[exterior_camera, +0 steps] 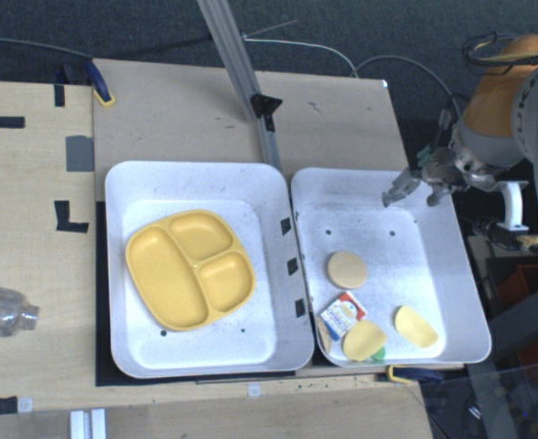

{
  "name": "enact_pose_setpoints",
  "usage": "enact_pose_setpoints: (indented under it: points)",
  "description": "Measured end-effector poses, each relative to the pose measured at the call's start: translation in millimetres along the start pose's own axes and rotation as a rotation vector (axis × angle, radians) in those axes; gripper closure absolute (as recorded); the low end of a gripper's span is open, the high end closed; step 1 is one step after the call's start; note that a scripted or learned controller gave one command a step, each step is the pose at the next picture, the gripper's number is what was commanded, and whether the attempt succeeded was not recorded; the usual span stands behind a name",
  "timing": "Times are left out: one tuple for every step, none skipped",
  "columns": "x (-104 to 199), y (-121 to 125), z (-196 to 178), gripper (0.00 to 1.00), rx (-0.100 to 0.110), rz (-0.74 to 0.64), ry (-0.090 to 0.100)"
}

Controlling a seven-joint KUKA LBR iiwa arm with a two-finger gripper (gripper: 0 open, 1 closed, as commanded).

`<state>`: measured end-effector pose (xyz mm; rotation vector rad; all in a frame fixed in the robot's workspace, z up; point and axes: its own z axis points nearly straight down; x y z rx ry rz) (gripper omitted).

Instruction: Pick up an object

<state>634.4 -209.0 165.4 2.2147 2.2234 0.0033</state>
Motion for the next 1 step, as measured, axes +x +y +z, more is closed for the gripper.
enact_pose_setpoints:
  points:
    - [-1.1,-14.9,80.6,0.0,0.007,0.003,-0.001]
